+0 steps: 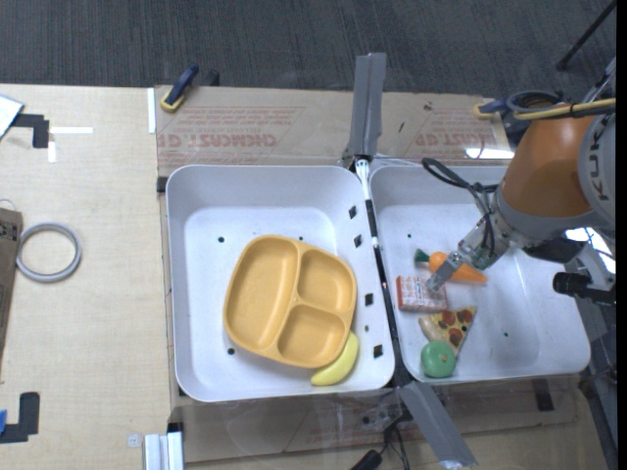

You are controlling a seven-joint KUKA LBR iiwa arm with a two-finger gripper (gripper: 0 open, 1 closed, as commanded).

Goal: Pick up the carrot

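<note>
The carrot (471, 274) is orange with a green top at its left end. It lies on the floor of the right bin (529, 336), towards the middle. My gripper (443, 274) reaches down from the right and sits right over the carrot's middle, hiding part of it. Orange shows on both sides of the gripper. The carrot still looks to be resting in the bin.
Close below the carrot are a small red and white box (419, 293), a toy pizza slice (454, 323) and a green apple (440, 359). The left bin (196, 262) holds a yellow divided plate (291, 302) and a banana (338, 365).
</note>
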